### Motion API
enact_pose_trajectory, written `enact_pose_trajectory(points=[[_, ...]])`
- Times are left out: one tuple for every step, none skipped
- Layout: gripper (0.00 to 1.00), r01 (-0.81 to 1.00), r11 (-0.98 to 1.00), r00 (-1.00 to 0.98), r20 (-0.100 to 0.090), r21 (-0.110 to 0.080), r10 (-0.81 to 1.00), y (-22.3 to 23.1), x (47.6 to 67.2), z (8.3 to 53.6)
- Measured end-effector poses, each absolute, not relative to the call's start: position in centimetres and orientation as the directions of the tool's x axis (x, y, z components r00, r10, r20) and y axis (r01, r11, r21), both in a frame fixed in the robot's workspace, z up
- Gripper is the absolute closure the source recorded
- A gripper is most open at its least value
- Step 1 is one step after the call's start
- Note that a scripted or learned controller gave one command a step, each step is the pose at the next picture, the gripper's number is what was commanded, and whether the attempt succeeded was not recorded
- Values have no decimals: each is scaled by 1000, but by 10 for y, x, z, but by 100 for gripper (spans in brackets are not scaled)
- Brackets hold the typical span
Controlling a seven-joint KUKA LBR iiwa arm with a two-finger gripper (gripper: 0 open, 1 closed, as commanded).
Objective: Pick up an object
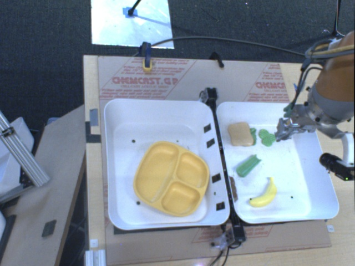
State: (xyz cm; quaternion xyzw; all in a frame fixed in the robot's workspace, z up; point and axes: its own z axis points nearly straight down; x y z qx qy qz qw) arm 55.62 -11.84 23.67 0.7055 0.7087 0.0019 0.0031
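The table [94,148] is a light wooden surface. A board [166,76] printed with red lettering lies flat on it. Two shallow white bins rest side by side on the board: the left bin [119,148] and the right bin [316,165], their inner rims touching. A yellow clamp [147,57] grips the board's far edge.

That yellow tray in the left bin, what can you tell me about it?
The yellow tray looks like moulded plastic, rounded at the corners, with three compartments: one long one on the left and two smaller ones on the right. Nothing lies in them. It rests flat on the floor of the left bin, turned at a slant to the walls and sitting toward the bin's near right part. I see nothing touching it besides the bin.
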Motion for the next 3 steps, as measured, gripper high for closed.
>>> enact_pose_trajectory(points=[[100,1000,4,-4,-1,5,1000,-119,557,252],[100,1000,9,-9,2,2,1000,-67,556,257],[100,1000,8,-8,1,1,1000,-15,547,240]])
